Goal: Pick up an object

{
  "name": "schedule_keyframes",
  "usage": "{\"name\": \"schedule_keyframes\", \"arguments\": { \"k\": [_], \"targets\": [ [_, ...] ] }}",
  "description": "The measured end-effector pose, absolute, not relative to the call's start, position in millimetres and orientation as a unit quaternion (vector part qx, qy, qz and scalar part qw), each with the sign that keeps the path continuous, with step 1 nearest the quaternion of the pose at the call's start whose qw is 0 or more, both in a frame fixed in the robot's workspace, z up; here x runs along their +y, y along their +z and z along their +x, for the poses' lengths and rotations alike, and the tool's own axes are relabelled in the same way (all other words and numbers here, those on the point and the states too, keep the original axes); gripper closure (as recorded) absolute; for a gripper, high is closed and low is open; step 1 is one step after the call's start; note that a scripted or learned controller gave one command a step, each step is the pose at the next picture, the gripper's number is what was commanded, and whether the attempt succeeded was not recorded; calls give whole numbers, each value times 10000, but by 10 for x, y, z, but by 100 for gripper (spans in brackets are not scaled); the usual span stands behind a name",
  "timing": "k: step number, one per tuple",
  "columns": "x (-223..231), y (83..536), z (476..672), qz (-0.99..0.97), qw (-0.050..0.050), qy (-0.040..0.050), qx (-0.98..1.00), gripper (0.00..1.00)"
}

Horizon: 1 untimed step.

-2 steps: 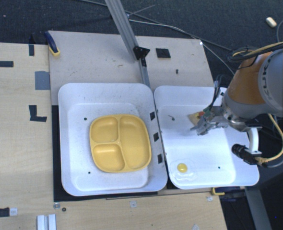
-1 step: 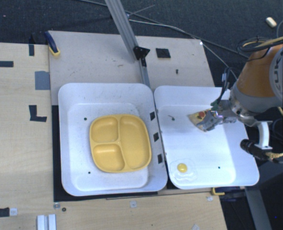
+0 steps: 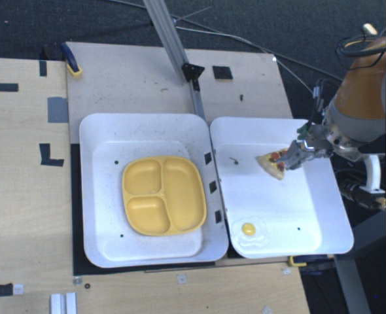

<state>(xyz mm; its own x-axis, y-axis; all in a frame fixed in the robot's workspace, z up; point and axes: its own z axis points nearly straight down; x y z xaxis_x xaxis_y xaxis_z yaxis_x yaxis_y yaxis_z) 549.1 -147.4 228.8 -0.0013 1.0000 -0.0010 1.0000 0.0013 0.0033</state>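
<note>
Pizza slice [image 3: 271,163]: toy wedge in the right bin [image 3: 311,195], toward its far right corner; long axis runs left-right, tip pointing left.
Gripper [image 3: 290,159]: at the slice's right end, touching it; grip cannot be told.
Fried egg [image 3: 250,231]: right bin's near left corner.
Yellow divided plate [image 3: 163,195]: centre of the left bin [image 3: 101,149].

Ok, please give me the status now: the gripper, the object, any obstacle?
Gripper low in right white bin, at the pizza-slice toy. Grasp unconfirmed. Fried-egg toy sits apart, near front. Nothing in the way.
</note>
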Motion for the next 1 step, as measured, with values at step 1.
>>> {"name": "schedule_keyframes", "arguments": {
  "k": [1],
  "targets": [
    [-977, 2172, 5636, 7049, -11, -1, 7093, 100]
  ]
}}
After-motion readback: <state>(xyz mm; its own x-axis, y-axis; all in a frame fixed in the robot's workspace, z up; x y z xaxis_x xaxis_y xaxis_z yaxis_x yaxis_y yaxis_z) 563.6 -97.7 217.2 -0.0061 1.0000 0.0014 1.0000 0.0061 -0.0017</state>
